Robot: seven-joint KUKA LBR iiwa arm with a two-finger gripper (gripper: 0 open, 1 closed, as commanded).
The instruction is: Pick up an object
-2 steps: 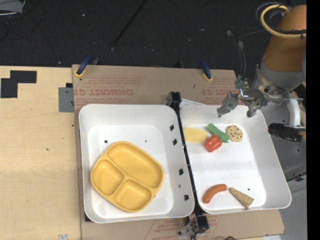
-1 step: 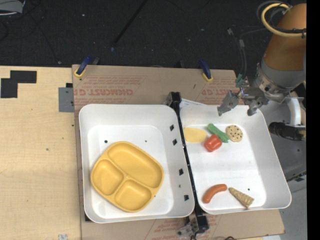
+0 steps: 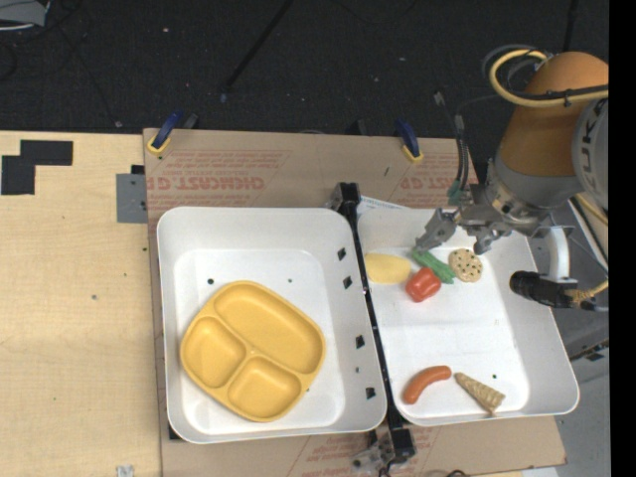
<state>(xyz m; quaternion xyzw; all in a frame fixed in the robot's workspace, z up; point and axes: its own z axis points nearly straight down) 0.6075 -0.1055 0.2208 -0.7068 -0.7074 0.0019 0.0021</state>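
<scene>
1. The gripper [image 3: 463, 235] is hanging over the back part of the right bin [image 3: 532, 366], coming in from the right under that orange band on the arm [image 3: 553, 107].
2. Its fingers [image 3: 437, 232] are spread apart, pretty wide from what I can see. One points down-left, the other sits further right. There's nothing pinched between them.
3. Right below and between the tips there's a little cluster: a round cookie [image 3: 464, 264], a green piece [image 3: 431, 264], and a red pepper [image 3: 423, 285] touching the green bit. The fingertips look just above these, but I honestly can't tell if they're touching any of them.
4. A yellow lemon-ish thing [image 3: 388, 267] lies just left of the pepper, close to the divider between the bins.
5. Near the front of the same bin: a sausage [image 3: 426, 383] and an ice cream cone [image 3: 480, 392] lying side by side, well apart from the gripper.
6. The left bin [image 3: 189, 232] has a yellow divided plate [image 3: 252, 350] sitting in it, three compartments.
</scene>
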